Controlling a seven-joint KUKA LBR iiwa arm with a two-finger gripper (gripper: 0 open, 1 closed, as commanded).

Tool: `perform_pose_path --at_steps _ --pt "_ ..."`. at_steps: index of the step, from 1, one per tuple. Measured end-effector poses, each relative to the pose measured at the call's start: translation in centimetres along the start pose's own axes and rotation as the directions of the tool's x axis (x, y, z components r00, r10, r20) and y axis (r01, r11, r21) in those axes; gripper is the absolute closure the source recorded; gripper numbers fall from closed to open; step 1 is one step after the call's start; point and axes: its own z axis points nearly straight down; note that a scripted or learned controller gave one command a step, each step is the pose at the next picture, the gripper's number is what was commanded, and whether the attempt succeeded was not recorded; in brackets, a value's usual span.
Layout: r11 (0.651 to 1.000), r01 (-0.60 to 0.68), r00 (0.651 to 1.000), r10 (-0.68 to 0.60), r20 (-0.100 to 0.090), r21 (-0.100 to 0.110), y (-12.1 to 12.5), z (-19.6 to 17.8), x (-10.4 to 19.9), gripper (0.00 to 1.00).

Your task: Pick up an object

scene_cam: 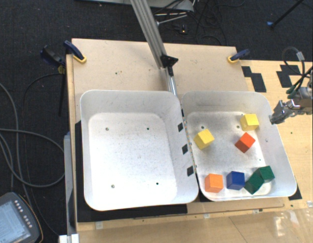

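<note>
Dark carpet strewn with cables surrounds a pale wooden table (126,67), on which two shallow white bins are set side by side. Nothing but speckled marks is seen in the left bin (95,135), while the right bin (278,151) carries several small blocks. One yellow block (203,138) lies near that bin's left wall and a second yellow block (249,121) sits toward its upper right, with a red-orange block (244,143) just below it. Along the lower edge an orange block (213,182), a blue block (236,180) and two green blocks (260,178) are lined up close together, the green pair touching. At the right edge of the frame the gripper (278,113) is seen just outside the right bin's upper right rim, above the table, apart from every block. Whether it is spread or pressed together cannot be told at this size, and nothing is seen held by it.
</note>
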Motion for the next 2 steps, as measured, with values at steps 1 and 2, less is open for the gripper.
perform_pose_path --at_steps 1,2 --pt "1.0 0.004 1.0 -0.004 -0.004 0.006 0.0 -0.1 5.5 1.0" --pt "1.0 0.004 1.0 -0.004 -0.005 0.009 1.2 1.7 10.6 1.0"
